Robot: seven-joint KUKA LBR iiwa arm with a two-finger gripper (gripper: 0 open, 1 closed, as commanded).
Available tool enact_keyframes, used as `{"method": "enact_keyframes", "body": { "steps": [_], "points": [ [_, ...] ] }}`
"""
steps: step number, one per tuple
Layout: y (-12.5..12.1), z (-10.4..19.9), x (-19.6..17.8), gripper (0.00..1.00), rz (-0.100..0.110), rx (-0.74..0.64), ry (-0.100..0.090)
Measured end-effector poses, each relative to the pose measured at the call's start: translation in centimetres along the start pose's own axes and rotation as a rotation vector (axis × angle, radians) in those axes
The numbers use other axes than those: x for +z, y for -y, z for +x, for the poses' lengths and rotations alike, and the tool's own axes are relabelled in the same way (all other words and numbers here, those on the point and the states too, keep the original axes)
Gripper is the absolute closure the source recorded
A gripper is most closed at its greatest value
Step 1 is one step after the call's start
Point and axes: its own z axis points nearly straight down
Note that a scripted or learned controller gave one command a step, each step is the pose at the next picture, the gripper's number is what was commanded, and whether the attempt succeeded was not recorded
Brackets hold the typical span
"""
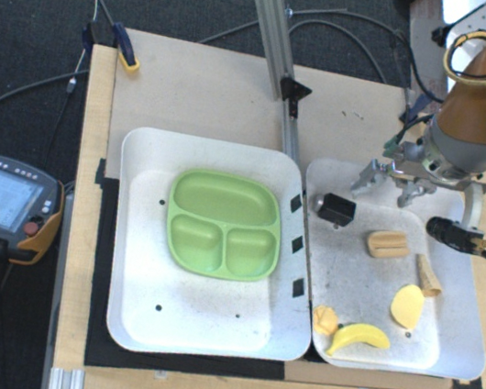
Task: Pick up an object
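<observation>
— Gripper [393, 180] first: where does it sit?
— Over the back edge of the right bin [466, 354], hanging off the grey arm [483, 101]. Its fingers look spread, with nothing between them.
— And what lies in reach, largest to smallest?
— None of it is in the left bin [125, 308], which has the green divided plate [223, 225]. In the right bin, the yellow banana [359, 337] lies at the front edge, well apart from the gripper. The tan block [388, 244] lies just in front of the gripper, its long axis roughly across the bin. Then the yellow slice [408, 306], the black block [337, 209] near the left wall, and the small stick [427, 275].
— So the nearest candidate?
— My judgement: the tan block, straight toward the front from the gripper; the black block is about as close, to its left.
</observation>
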Motion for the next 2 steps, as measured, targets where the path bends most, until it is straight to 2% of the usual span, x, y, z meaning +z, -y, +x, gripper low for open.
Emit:
{"method": "enact_keyframes", "body": {
  "steps": [1,2],
  "points": [
    [0.4,0.2,4.1,0.0,-0.007,0.002,0.0],
    [0.2,0.3,2.6,1.0,-0.015,0.0,0.001]
  ]
}}
